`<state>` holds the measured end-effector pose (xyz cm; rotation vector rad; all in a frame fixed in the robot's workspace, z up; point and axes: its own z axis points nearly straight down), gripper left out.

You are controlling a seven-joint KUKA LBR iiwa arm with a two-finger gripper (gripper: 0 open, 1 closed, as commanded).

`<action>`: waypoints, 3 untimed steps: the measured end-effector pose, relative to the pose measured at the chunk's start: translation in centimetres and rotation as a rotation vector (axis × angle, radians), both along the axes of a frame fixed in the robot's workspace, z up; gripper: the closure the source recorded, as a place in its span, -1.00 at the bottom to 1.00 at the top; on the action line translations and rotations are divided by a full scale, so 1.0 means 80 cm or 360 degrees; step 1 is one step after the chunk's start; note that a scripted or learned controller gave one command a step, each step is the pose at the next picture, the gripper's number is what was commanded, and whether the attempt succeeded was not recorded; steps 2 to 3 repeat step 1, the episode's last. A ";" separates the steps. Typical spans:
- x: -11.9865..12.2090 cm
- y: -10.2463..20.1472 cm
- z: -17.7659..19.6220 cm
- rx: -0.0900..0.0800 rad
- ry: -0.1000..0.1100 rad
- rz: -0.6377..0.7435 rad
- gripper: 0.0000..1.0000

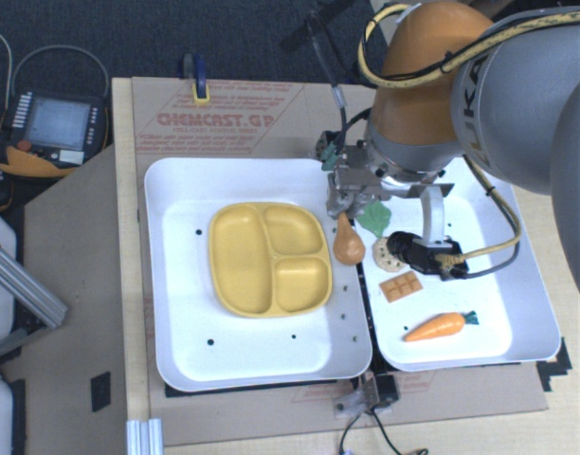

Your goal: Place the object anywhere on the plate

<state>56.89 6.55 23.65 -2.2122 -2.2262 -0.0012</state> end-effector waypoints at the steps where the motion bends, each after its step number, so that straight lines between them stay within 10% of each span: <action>1: 0.000 -0.005 -0.001 -0.0004 0.0001 -0.0009 -1.00; 3: 0.000 -0.005 -0.001 -0.0004 0.0001 -0.0009 -1.00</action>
